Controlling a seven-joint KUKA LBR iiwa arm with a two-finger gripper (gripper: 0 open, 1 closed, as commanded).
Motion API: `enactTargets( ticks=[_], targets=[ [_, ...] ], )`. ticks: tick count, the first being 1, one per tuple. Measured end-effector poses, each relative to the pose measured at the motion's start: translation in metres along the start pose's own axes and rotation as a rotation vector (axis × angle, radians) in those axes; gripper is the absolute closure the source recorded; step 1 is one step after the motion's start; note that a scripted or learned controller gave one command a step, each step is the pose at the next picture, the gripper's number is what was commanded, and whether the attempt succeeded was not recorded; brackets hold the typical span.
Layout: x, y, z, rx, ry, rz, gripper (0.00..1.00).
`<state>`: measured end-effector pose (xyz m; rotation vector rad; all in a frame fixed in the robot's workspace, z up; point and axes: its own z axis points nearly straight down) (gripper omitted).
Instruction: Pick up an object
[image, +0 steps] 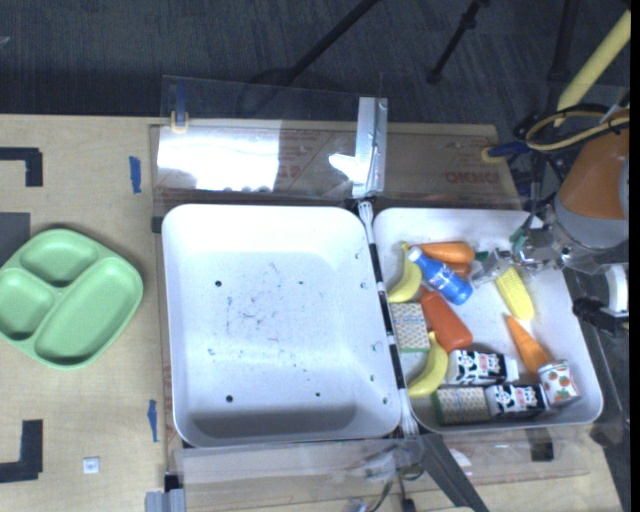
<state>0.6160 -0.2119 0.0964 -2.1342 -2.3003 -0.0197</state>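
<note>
- Right now the arm (592, 190) reaches in from the right, over the top right corner of the right bin (590, 400).
- Its jaws (528, 247) sit near the bin's far right wall, but they are too small and blurry to tell if they are open or closed.
- Nothing can be seen held in the jaws.
- Just below the jaws lies a yellow corn cob (514, 292), the closest toy to them.
- An orange carrot (527, 343) lies a bit further down from the corn.
- A blue bottle (441, 277) lies to the left of the jaws, with an orange toy (447, 253) above it.
- A banana (407, 279) curves along the bin's left wall, and a second banana (432, 371) lies lower down.
- Two small cow-print cartons (474, 366) and (516, 399) lie near the bottom of the bin, well apart from the jaws.
- A little white box with red dots (558, 383) sits in the bottom right corner.
- The left bin (270, 320) sits just beside the right one.
- A green plate (66, 297) with sections rests on the surface (80, 400), far to the left.
</note>
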Motion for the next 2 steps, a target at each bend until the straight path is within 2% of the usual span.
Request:
enactTargets(
  ticks=[1,2],
  targets=[
    [-0.002,0.0,-0.008,0.001,-0.007,0.0,1.0],
    [0.051,0.02,-0.115,0.008,-0.012,0.106,1.0]
  ],
)
